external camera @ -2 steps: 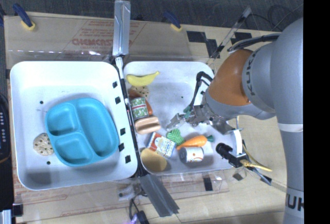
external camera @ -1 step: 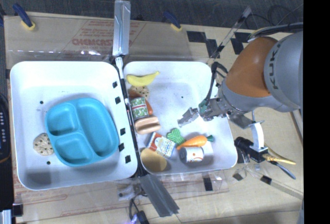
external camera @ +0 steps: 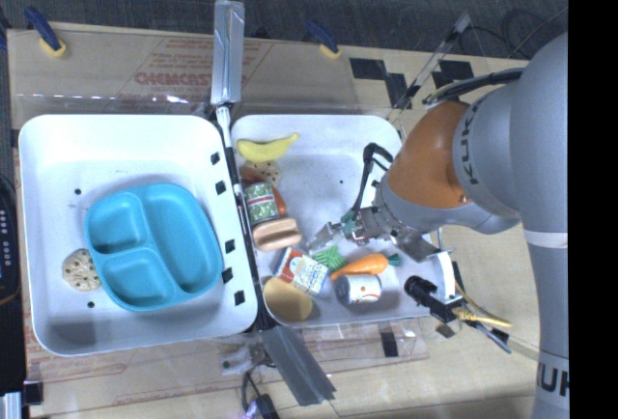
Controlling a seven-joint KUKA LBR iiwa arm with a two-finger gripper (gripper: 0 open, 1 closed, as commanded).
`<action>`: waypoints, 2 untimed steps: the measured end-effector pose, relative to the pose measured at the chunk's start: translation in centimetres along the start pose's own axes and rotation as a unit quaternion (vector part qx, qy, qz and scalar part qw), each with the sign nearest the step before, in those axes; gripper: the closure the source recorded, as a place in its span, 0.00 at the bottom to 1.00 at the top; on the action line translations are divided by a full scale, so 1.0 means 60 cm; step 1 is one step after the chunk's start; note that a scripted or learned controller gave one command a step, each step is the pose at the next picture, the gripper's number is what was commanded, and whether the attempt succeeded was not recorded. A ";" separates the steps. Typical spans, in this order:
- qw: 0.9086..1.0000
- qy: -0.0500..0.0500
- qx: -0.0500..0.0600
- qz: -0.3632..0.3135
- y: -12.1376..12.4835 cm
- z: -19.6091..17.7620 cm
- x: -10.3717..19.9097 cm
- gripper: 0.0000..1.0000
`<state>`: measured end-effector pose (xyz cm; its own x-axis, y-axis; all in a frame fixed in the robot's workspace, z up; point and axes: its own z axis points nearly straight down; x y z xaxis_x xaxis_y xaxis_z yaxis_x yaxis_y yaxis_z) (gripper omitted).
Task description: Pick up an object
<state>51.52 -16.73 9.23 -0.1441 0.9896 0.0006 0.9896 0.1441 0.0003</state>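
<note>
1. Two shallow white bins were seen side by side on a bench, viewed from above at a slant. The left bin carried a blue divided tray near its middle, and a round cookie lay just beside the tray's left edge.

2. The right bin carried a crowd of toy foods. A banana lay near its top-left corner. Below that, along the left wall, a small can and a hot dog were set close together.

3. Toward the bottom edge of the right bin, a bread-like piece, a printed packet, a carrot and a white cup on its side were clustered, several of them touching.

4. The grey arm, with its orange band, was reached in from the right. The gripper was positioned low over the middle of the right bin, just above the carrot and packet.

5. Whether the pincer was released or clenched could not be told; the wrist hid much of it.

6. Nothing was seen lifted clear of the bin, so the pick was judged not yet done. A firm grasp and a lift were judged to remain.
</note>
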 end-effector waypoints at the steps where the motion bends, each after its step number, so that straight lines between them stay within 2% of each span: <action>1: 1.000 -0.001 0.000 -0.001 0.001 -0.017 -0.001 1.00; 2: 0.998 0.000 -0.002 0.056 0.099 -0.161 0.037 1.00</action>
<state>57.06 -13.71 18.90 -0.0316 0.9995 0.0001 0.9995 0.0316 0.0035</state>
